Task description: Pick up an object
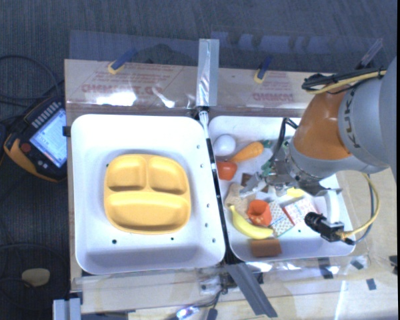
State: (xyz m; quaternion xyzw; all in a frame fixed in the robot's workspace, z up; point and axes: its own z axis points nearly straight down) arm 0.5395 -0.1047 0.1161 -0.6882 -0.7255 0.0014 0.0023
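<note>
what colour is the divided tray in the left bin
Yellow. The divided tray shows best in the camera view, lying in the white left bin.

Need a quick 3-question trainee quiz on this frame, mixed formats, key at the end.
1. True or false: the yellow divided tray sits in the left bin.
2. Which item lies nearest the front wall of the right bin? A) white egg B) brown block C) carrot
3. Fill in: the banana curves beside a red ____ cup.

Key: 1 true; 2 B; 3 small. The gripper is over the right bin's clutter; nothing can be seen between its fingers.
</note>
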